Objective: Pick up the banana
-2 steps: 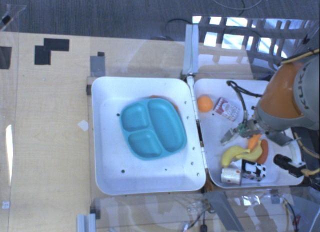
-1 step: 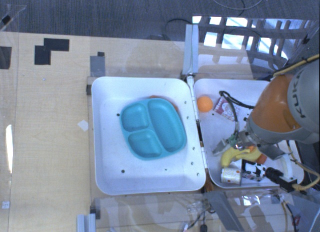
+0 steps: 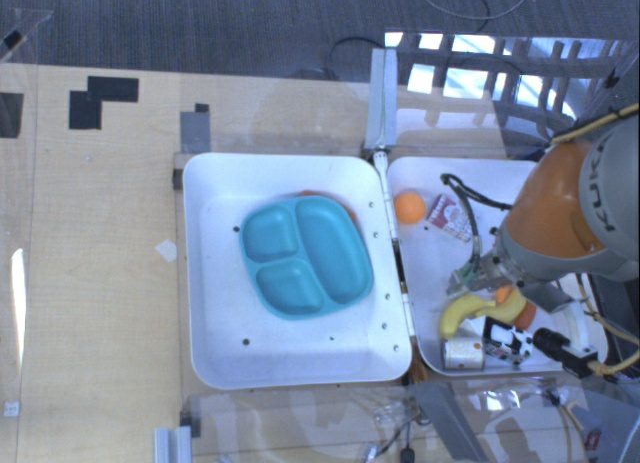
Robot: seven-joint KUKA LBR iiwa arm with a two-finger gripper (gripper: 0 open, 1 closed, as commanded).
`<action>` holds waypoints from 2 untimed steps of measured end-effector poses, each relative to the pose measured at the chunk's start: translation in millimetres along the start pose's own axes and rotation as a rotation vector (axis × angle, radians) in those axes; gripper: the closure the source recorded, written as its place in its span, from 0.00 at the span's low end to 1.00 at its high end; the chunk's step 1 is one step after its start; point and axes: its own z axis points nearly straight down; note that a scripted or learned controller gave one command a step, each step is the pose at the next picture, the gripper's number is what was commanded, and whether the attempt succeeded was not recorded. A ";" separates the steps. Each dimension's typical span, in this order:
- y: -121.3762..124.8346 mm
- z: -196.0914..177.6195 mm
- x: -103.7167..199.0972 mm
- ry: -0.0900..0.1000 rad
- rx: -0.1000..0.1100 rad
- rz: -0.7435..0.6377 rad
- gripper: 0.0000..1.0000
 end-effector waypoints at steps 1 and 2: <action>6.6 -137.2 17.9 0.004 0.016 0.118 1.00; 6.5 -137.0 18.0 0.004 0.016 0.118 0.00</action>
